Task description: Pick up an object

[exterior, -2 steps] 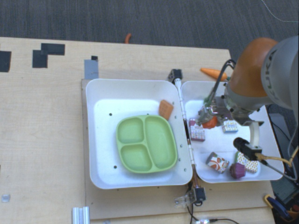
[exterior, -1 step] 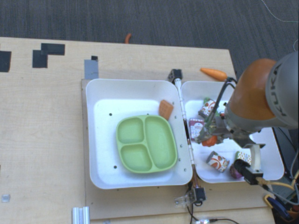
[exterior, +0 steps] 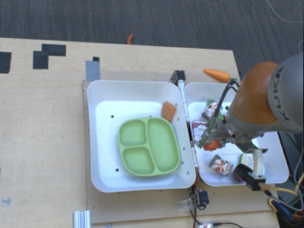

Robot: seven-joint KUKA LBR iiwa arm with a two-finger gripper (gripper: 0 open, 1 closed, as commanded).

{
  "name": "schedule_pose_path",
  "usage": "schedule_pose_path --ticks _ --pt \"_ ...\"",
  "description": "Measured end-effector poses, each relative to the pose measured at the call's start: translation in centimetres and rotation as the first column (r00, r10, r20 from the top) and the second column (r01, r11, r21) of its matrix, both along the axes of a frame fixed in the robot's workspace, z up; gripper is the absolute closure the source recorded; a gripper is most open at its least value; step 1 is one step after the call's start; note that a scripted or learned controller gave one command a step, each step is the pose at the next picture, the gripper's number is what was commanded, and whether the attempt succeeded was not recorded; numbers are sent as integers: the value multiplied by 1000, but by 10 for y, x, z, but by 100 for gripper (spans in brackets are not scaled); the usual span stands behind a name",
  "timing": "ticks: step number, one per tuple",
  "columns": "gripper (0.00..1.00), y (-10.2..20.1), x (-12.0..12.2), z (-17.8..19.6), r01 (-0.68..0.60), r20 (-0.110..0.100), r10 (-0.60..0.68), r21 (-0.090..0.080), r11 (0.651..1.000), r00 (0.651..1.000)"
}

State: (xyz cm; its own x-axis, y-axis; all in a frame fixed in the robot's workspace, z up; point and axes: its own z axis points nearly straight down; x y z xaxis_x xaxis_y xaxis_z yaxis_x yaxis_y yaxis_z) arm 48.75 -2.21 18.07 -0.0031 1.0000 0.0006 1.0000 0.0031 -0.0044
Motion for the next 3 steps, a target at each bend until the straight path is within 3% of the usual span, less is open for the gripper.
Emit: schedule_pose_path --ticks 2,3 --pt "100 11 0 0 -1 1 1 0 1000 1000" --pt "100 31 0 0 -2 1 2 0 1000 1000"
